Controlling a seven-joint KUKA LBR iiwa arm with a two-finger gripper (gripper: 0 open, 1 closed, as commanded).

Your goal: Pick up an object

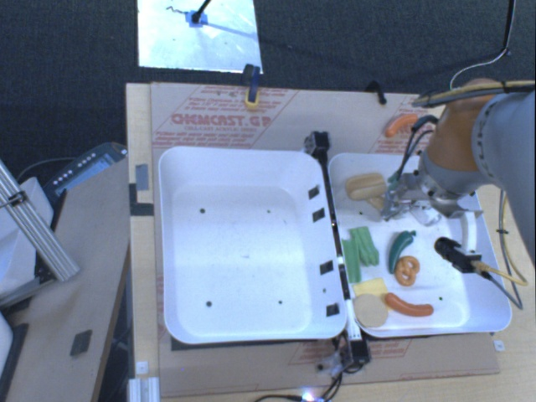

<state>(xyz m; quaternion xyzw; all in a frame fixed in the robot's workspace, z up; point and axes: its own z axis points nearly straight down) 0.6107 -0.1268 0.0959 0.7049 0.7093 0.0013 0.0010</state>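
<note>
Nearest the camera, along the front of the right bin [490, 312], lie a round tan slice [369, 311], a pale yellow wedge [369, 287] and an orange sausage [408, 308] whose long axis runs roughly left to right; all three sit well apart from the gripper [400, 201] and close to the front wall. A little farther in come the green pods [362, 247] beside the divider, lying front to back, then the small orange pretzel [407, 270] and the dark green pepper [401, 246], which slants up toward the claw and is the long item just below it. Farther still, the tan bread piece [366, 186] lies immediately left of the gripper, almost touching, so in my judgement it is the likeliest target: a short shift leftward. Whether the claw is apart or together I cannot tell. The left bin [243, 249] offers open room beyond the divider; the bread sits near the right bin's back wall, leaving little clearance there
</note>
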